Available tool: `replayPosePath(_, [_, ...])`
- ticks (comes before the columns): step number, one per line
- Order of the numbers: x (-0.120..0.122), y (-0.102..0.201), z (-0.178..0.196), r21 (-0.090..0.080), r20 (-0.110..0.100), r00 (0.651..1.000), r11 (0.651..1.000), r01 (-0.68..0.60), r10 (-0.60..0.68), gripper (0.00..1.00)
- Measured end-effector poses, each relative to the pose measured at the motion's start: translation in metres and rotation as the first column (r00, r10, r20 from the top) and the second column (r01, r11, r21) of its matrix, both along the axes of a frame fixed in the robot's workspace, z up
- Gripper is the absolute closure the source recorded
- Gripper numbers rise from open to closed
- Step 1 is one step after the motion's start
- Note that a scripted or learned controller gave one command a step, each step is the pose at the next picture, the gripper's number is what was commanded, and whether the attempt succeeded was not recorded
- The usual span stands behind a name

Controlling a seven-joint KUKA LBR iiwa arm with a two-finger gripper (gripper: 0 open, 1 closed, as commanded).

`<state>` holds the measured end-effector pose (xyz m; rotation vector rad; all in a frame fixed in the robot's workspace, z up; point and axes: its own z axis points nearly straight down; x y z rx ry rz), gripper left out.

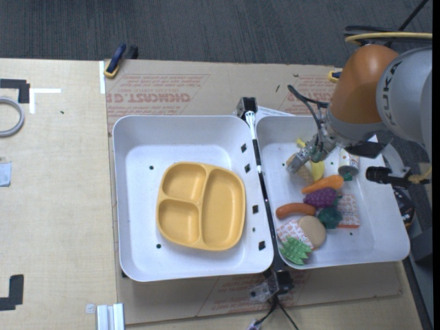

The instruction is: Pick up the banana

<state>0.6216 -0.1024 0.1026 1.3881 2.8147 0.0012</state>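
Yellow banana (pixel 316 168) stands nearly upright under the tool (pixel 306 158); whether the tool pinches it, I cannot tell.

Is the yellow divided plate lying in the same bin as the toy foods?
No, the yellow plate lies in the left bin, while the toy foods lie in the right bin.

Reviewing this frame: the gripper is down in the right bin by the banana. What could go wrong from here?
1. The banana lies mostly under the gripper, tight against the carrot and grapes; closing could nudge or catch those instead.
2. So little of the banana shows that the grip may land near its end and slip on lifting.
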Motion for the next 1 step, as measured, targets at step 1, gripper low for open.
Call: replayPosePath(1, [0.0011, -0.0198, -0.0097, 0.0, -0.001, 0.979, 0.979, -0.205, 0.205, 1.0])
